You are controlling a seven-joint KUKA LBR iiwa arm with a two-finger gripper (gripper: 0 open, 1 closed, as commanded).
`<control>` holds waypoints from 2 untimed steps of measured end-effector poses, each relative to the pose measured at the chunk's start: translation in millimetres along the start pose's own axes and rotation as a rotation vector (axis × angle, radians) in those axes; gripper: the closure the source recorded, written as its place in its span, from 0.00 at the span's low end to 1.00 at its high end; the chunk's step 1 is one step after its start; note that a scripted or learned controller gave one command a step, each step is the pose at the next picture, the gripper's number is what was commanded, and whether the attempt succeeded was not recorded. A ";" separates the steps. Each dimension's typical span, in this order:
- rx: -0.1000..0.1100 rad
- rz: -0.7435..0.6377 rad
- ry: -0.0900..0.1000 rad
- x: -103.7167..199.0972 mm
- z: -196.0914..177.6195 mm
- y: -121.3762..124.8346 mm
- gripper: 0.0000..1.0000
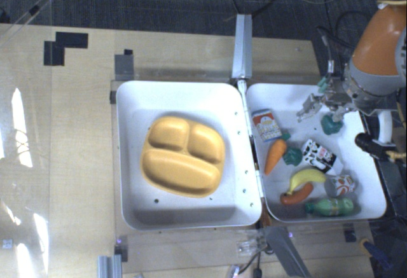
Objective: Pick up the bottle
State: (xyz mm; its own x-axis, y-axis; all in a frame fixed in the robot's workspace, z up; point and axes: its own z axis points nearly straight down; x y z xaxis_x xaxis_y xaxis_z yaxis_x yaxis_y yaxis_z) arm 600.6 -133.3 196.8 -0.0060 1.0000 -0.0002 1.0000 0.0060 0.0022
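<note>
claw [318, 105] hovering at right bin's [375, 210] far side, can't tell if it's spread or clenched; green bottle [329, 207] lies well nearer the camera than it, untouched

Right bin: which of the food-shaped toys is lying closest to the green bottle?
The red sausage-shaped toy, just left of the green plastic bottle lying along the near wall. The yellow banana sits above it; the orange carrot is farther left.

Light wood bench [76, 143] carries two shallow white bins side by side: left bin [127, 162], right bin [375, 203]. A metal rail [242, 48] runs up between them. Black tape marks [63, 46] sit at the bench's far-left corner.
</note>
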 end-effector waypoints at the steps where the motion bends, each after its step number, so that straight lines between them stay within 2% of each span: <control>1: 0.001 0.048 -0.001 -48.9 50.7 7.0 0.00; 2: 0.000 0.048 -0.001 -48.9 50.5 7.1 0.00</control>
State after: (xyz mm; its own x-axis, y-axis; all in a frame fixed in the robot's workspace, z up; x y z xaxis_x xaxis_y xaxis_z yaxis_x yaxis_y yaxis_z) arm 608.1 -182.1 146.4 0.0421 0.9991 -0.0006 0.9991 -0.0421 0.0018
